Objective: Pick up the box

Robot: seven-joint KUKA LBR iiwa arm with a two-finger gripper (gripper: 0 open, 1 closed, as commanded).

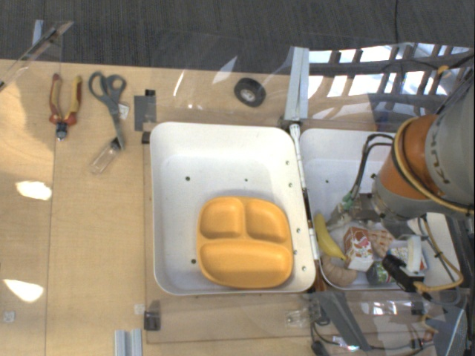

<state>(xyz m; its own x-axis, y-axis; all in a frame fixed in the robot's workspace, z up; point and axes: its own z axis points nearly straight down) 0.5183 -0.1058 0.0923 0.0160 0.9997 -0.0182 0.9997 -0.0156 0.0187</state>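
Over right bin: arm (438, 154) is reaching in from the right, its orange band showing above the wrist, and is hanging low above the clutter.
Gripper (360, 215): is sitting just above the box, near its upper edge; the wrist is hiding its state, so I cannot tell whether it is released, clenched or grasping anything.
Box (362, 247): a small red-and-white carton, is lying in the lower half of the right bin (326, 154), between the banana and a white packet (413, 255).
Banana (327, 236): is lying along the right bin's left wall, just beside the box.
Tan disc (339, 275): is resting at the bin's near-left corner, below the banana and touching the box's lower edge.
Left bin (159, 199): is holding one yellow tray (243, 241) with three compartments, lying flat toward the near-right corner.
Bench (74, 236): is bearing pliers (61, 106), scissors (111, 102) and a tape roll (250, 91), all lying beyond the bins and well apart from the arm.
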